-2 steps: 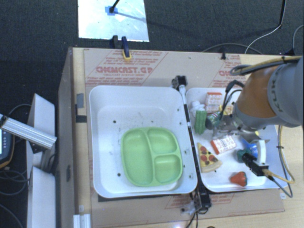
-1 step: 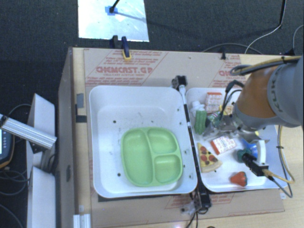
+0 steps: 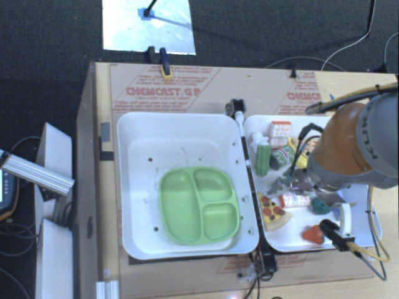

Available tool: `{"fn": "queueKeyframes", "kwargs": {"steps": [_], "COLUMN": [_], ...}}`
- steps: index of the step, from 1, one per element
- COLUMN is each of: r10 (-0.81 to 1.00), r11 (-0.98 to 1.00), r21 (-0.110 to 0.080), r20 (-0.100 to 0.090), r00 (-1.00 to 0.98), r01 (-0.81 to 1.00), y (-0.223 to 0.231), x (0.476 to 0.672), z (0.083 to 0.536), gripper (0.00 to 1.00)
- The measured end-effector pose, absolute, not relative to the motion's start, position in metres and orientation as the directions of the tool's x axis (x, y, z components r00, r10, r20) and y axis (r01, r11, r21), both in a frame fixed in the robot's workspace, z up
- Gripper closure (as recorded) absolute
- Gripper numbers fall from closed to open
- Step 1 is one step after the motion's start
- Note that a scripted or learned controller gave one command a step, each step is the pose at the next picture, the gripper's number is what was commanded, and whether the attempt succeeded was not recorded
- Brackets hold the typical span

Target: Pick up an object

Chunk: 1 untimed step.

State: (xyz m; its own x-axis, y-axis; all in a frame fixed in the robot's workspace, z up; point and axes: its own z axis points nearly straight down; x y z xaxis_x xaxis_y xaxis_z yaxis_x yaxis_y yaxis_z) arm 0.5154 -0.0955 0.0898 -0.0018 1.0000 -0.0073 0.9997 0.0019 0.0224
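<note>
The right bin [image 3: 250, 127] holds several toy foods. At its back stands a white and red carton [image 3: 280, 131], with a green pickle-like piece [image 3: 263, 159] just in front and a yellow piece [image 3: 290, 150] beside that. A pizza slice [image 3: 272, 210] lies near the front left, a red piece [image 3: 313, 233] at the front, and a small white and red box [image 3: 292, 200] in between. My gripper [image 3: 290, 182] hangs low over the middle of this bin, between the green piece and the small box. The wrist hides what lies under it.
The left bin [image 3: 134, 167] bears a green divided plate [image 3: 199, 205] toward its front right. A raised rim [image 3: 247, 167] separates the two bins. The grey arm with its orange band [image 3: 340, 145] covers the right half of the right bin. A teal piece [image 3: 322, 205] peeks out below the wrist.
</note>
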Motion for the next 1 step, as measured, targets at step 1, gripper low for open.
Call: {"fn": "queueKeyframes", "kwargs": {"steps": [1], "r10": [1.000], "r11": [0.003], "r21": [0.004], "r20": [-0.002], "r00": [-0.003], "r01": [1.000], "y": [-0.1369], "x": [0.5920], "z": [0.0851], "gripper": [0.00]}}
